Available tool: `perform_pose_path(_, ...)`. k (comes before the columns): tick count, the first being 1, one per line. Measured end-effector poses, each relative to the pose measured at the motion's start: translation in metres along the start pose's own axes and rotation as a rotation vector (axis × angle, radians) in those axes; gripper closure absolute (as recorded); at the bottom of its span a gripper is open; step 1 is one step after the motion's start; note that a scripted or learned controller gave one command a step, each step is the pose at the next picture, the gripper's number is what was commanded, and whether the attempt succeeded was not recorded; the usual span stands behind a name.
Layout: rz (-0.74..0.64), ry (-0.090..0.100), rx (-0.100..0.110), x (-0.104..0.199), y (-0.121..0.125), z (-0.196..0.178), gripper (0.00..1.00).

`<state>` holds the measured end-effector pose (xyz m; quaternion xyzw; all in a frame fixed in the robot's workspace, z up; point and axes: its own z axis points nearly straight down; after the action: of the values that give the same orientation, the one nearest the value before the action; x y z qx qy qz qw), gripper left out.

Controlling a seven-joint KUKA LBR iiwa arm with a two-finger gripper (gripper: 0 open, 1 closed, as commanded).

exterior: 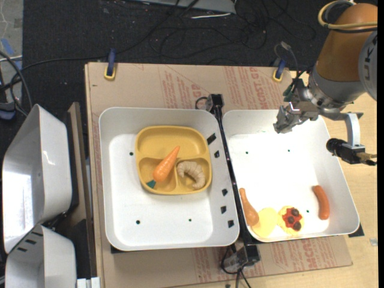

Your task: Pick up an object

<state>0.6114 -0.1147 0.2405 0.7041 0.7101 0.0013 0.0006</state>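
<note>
Sausage point(323, 201): lies well below your pincer point(284, 123), near right bin's point(273, 152) lower edge | pincer state: cannot tell, nothing visibly held | risk: you may descend off-target, grasping bare floor.

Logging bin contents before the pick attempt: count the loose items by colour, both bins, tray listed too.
Orange: 3 - carrot, sausage, drumstick-like piece
Pale beige: 1 - shrimp
Yellow with red and dark topping: 1 - flat food piece
Yellow tray: 1, holding the carrot and shrimp
Total: 6
</note>
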Motion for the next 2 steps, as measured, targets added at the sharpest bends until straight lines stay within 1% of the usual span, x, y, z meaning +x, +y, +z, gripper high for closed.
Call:
perform_pose_path(1, 0.000, 0.001, 0.001, 0.058, 0.004, -0.006, 1.00)
perform_pose_path(2, 0.000, 0.001, 0.003, 0.108, -0.001, -0.012, 1.00)
